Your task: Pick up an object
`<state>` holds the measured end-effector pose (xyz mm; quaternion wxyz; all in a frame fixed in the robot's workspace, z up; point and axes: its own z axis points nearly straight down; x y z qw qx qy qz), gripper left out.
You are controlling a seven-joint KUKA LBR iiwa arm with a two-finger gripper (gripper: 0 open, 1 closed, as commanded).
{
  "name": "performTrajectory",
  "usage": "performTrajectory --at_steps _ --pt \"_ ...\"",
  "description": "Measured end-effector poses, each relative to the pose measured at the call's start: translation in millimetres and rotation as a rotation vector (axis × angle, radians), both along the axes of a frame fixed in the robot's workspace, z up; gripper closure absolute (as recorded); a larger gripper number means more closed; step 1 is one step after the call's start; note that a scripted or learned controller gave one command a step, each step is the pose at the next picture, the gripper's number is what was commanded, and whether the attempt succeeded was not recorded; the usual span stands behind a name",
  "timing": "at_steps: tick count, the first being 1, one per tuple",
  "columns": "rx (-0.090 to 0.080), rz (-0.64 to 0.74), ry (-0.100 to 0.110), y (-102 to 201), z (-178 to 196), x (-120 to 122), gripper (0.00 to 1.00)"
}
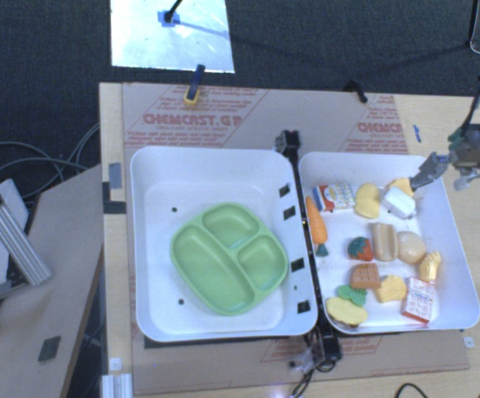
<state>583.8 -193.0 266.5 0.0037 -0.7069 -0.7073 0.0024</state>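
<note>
Just beside the hand lies a white block.

This is a robotics lab or test bench rather than a home. Two white bins sit side by side on a wooden board stamped with a red trade name. Loose black cables trail over dark carpet. An aluminium frame rail stands at the left, and a shiny metal plate lies on the floor beyond.
</note>
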Motion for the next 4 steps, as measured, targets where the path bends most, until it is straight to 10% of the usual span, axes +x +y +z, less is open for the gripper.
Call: performTrajectory --at_steps 1,4 --pt "-0.002 0.003 -0.010 1 6 2 0.00" --pt "-0.001 0.001 -0.008 -1 -139 -8 0.00"
